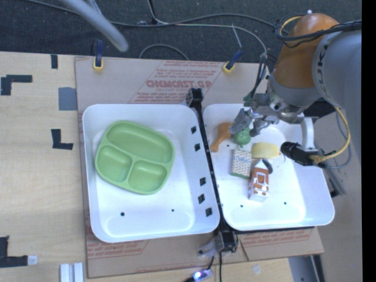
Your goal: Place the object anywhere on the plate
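- The grey arm with its orange band comes in from the right, bent down over the right bin.
- Left bin sits well off to the gripper's left across the black divider, and it holds the green plate, three compartments, lying flat and well apart from the gripper.
- The gripper is low over the far part of the right bin, right above the clutter; whether its fingers are apart or together I cannot tell, the wrist and shadow blur them.
- Just below the gripper, nearer the camera: a red and white carton, lying on the bin floor.
- Beside that carton, to its left, a small patterned packet, the two touching or nearly so.
- To the gripper's right, a yellow block, just above the carton.
- To the gripper's left, an orange carrot-shaped toy, tilted, close to the divider.
- Smallest of the lot: a green ball, directly beneath the gripper's tip, apparently touching it; I cannot tell whether it is gripped. It lies in the right bin, not on the plate.
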`<state>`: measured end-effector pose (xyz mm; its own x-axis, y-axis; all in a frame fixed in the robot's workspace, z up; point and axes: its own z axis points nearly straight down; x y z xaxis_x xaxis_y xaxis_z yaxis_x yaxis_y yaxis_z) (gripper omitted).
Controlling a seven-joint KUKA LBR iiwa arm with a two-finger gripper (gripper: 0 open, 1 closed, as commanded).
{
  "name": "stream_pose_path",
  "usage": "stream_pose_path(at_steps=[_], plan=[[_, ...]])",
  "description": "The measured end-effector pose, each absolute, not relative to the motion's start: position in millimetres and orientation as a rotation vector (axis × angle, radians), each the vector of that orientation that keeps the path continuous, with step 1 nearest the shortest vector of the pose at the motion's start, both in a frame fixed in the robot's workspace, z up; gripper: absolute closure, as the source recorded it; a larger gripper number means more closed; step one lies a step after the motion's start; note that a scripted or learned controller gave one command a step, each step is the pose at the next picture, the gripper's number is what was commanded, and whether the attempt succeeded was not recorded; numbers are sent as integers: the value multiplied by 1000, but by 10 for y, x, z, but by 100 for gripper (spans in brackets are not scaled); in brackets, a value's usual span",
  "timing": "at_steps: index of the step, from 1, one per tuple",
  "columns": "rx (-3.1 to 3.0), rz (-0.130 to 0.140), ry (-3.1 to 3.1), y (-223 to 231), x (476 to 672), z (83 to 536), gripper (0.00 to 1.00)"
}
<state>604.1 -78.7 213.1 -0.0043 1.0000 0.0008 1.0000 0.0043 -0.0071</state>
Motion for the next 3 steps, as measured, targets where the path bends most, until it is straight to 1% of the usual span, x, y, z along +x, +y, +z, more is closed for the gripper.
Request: stream_pose_path(at_steps=[1, 3], plan=[[-2212, 7, -2223, -381, 5801, 2057, 100], [-2210, 9, -2224, 644, 5362, 1902, 100]])
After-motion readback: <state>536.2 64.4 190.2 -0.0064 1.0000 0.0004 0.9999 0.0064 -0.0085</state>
